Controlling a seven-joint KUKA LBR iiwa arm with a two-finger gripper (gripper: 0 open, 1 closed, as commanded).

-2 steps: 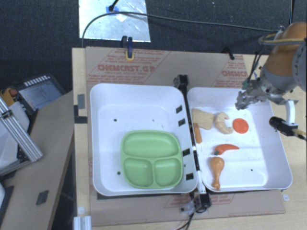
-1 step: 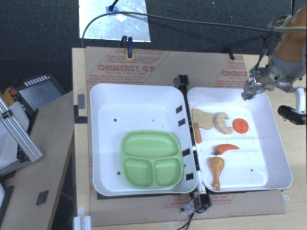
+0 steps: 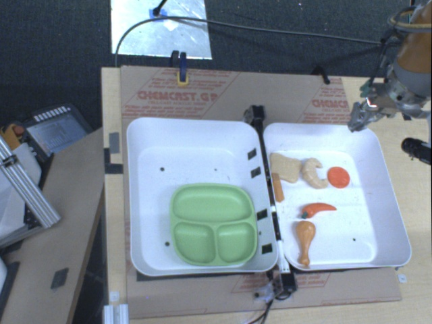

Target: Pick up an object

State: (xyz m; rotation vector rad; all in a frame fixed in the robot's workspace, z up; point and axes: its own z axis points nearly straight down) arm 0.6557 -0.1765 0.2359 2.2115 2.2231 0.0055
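The right white bin point(image 3: 385, 201) holds several toy foods: a tan bread slice point(image 3: 286, 167), a pale curved piece point(image 3: 312, 172), an orange round slice point(image 3: 339, 177), a red chili pepper point(image 3: 318, 209), a thin orange stick point(image 3: 277, 186) by the left wall and a tan chicken drumstick point(image 3: 305, 241). My gripper point(image 3: 358, 119) hangs above the bin's far right corner, well apart from all of them. Nothing shows between its fingers.
The left white bin point(image 3: 145, 181) carries a green three-compartment plate point(image 3: 213, 223). Black clips point(image 3: 255, 113) sit along the seam between the bins. A cable runs across the dark floor behind the bench, and grey equipment point(image 3: 27, 174) stands at the left.
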